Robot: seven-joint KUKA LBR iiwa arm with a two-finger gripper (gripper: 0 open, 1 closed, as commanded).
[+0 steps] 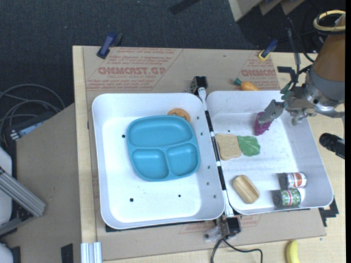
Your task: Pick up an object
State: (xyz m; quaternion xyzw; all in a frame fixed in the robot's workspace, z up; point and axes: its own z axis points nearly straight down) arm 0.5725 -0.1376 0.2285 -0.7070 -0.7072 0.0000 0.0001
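yellow banana (291, 251) at bench edge, fingers (271, 114) pinching purple toy (262, 124)

The arm (329, 64) reaches in from the right, its orange band above a grey wrist at the upper right of the view. The gripper (277, 109) points left and slightly down, hanging over the upper part of the right-hand bin. One grey finger (270, 113) angles down to the left. The wrist is bulky, with dark cables running up behind it. Whether the fingers are apart or together cannot be made out.
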